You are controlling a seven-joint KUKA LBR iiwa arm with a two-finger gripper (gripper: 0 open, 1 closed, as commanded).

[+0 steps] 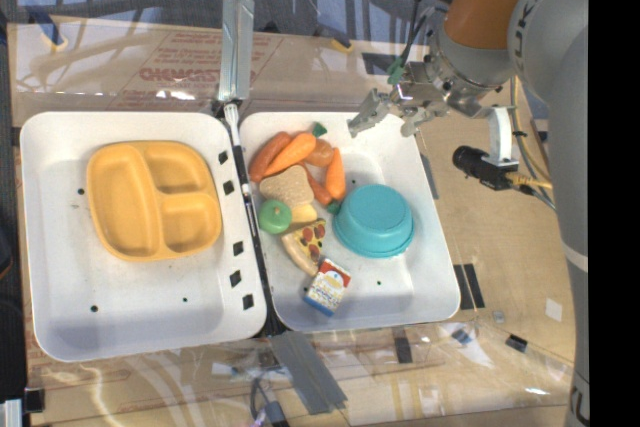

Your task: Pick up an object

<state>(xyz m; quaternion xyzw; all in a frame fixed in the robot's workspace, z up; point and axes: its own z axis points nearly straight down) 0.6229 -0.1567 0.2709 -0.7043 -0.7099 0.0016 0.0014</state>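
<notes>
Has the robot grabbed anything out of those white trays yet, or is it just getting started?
Nothing looks picked up yet. The gripper hangs with open fingers over the back edge of the right bin, with nothing between them. The carrots, the teal bowl and the small carton all lie in the bin. Lowering, closing on one item and lifting are all left.

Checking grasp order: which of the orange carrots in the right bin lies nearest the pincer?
The carrot along the pile's right side, beside the teal bowl; the other carrot lies farther left of the pincer.
</notes>
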